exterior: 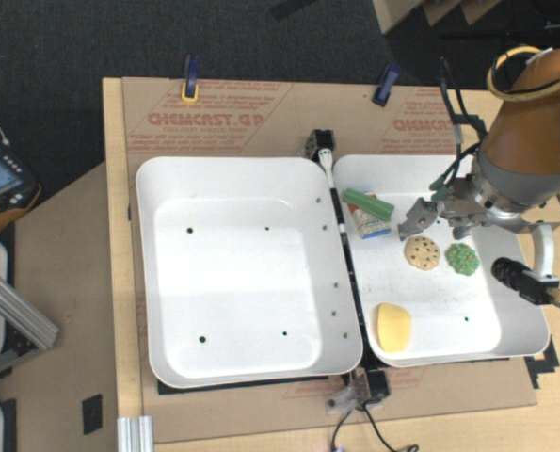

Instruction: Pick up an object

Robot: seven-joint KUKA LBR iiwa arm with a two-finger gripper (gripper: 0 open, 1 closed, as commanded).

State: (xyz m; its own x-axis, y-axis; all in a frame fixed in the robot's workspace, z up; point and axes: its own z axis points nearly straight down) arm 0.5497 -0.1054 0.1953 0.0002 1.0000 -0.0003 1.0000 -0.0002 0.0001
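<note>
Over right bin (520, 342), fingers (417, 220) (spread, nothing held), cookie (422, 252) just below

Two white bins side by side on cardboard-covered bench. Left bin (232, 271) bare white floor w/ a few small dark dots. Right bin (449, 332) holds 4 items: green bar (368, 202) lying across a small red/white/blue packet (371, 225) near bin's back-left; tan speckled cookie (422, 252) mid-bin; green bumpy piece (463, 258) just right of cookie; yellow rounded block (393, 326) near front-left. Arm (529, 121) enters from right, orange band above wrist. Gripper (436, 214) hovers over right bin, behind cookie and right of green bar; nothing seen between fingers. Two blue clamps (191, 76) on bench's back edge. Black clip (319, 144) at back, where the bins meet.
</note>
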